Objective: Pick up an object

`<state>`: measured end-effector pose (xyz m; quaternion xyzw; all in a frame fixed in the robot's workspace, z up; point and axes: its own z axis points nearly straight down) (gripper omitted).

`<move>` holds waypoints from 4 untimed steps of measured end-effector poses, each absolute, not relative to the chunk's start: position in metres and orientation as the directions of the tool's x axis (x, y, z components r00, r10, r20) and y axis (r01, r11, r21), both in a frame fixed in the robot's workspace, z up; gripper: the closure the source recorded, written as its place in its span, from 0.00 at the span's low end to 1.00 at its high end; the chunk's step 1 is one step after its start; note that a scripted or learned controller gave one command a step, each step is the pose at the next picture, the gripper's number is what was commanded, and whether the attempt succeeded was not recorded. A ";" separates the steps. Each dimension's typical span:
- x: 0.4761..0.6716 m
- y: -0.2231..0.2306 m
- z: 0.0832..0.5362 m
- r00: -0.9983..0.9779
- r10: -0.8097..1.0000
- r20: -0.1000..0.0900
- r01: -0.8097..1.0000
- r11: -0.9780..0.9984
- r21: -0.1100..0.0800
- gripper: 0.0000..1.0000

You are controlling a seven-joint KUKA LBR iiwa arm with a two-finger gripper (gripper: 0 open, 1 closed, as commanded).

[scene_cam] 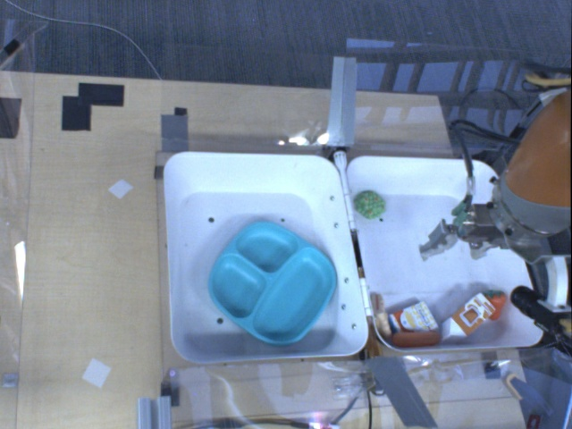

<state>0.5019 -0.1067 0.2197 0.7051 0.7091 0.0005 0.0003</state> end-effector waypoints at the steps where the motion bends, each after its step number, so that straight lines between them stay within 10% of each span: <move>1: 0.489 -0.112 0.091 0.000 1.000 -0.001 1.000 0.000 0.010 0.00; 2: 0.490 -0.112 0.091 0.000 1.000 -0.001 1.000 0.000 0.010 0.00; 3: 0.584 -0.133 0.158 -0.170 0.986 -0.001 0.985 0.170 0.004 0.00; 4: 0.671 -0.102 0.095 -0.333 0.943 -0.001 0.943 0.333 0.000 0.00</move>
